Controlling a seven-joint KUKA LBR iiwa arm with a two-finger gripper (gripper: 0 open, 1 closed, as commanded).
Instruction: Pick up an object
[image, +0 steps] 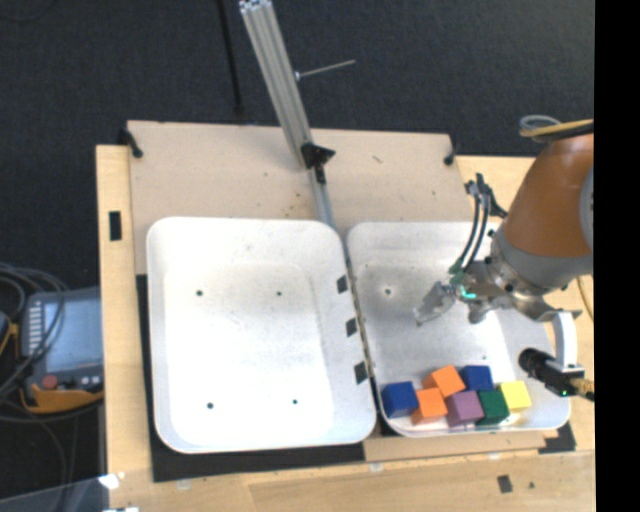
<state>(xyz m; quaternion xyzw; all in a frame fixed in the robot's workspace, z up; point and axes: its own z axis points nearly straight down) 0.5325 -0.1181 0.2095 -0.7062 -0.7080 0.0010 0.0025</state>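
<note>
Several coloured blocks crowd the near edge of the right bin: a blue block, an orange block, a second orange block, a purple block, a green block, a yellow block and another blue block. My gripper hangs over the middle of that bin, above and behind the blocks. It is open, its two grey fingers spread apart with nothing between them.
The left bin lies beside the right one, with black clips along the shared rim. A slanted aluminium rail rises at the back. A pendant and cables lie left of the bench.
</note>
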